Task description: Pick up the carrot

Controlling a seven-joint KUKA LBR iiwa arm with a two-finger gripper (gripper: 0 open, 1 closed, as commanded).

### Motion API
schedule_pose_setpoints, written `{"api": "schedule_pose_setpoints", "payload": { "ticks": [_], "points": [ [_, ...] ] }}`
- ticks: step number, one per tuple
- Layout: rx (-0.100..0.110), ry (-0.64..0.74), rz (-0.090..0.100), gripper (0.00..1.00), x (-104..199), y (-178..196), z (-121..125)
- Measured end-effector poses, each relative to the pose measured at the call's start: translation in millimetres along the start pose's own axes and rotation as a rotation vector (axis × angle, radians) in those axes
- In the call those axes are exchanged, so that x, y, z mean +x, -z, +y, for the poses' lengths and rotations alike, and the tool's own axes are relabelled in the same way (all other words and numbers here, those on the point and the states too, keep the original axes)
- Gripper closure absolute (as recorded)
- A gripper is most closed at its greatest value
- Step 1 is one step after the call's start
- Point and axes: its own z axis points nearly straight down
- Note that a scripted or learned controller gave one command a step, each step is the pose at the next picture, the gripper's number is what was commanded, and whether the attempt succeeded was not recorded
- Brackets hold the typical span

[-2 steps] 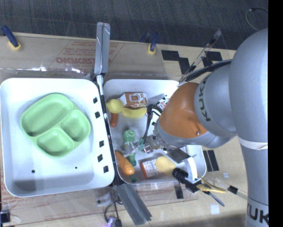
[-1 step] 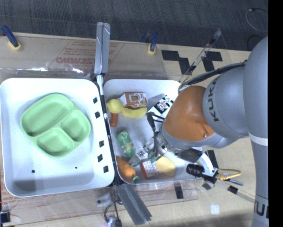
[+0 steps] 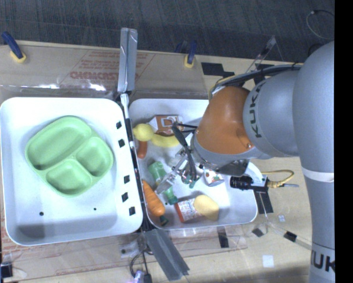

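- I see the end effector [image 3: 181,171] low over the middle of the right bin [image 3: 247,216], reaching in under the arm's orange band [image 3: 223,125].
- Its metal fingers sit in a tangle of items and glare, so I cannot tell whether they are spread or pressed together, and I see nothing clearly pinched between them.
- The tips look close to a small green item [image 3: 158,171], though I cannot tell if they touch it.
- The carrot [image 3: 153,199] lies near the right bin's left wall, toward the front corner, slanting with its narrow end pointing to the lower right. It sits just beside and in front of the end effector, apart from it.
- A yellow lemon-like fruit [image 3: 142,132] rests at the back left of that bin, with a brown packet [image 3: 165,123] just beside it.
- At the front, a pale yellow round item [image 3: 206,205] touches a red-labelled packet [image 3: 187,211].
- The left bin [image 3: 17,175] holds a green divided plate [image 3: 70,155], well apart from the arm.
- Both bins sit on the tabletop [image 3: 35,63].
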Motion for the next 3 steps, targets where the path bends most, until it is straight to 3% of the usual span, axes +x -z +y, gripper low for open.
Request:
{"api": "schedule_pose_setpoints", "payload": {
  "ticks": [1,2,3],
  "points": [
    [-0.001,0.392,-0.008,0.00,3.5,2.0,13.1],
    [0.001,0.255,0.004,0.00,29.8,-0.7,-23.4],
    [0.004,0.251,0.001,1.00,26.3,7.7,-25.7]
  ]
}}
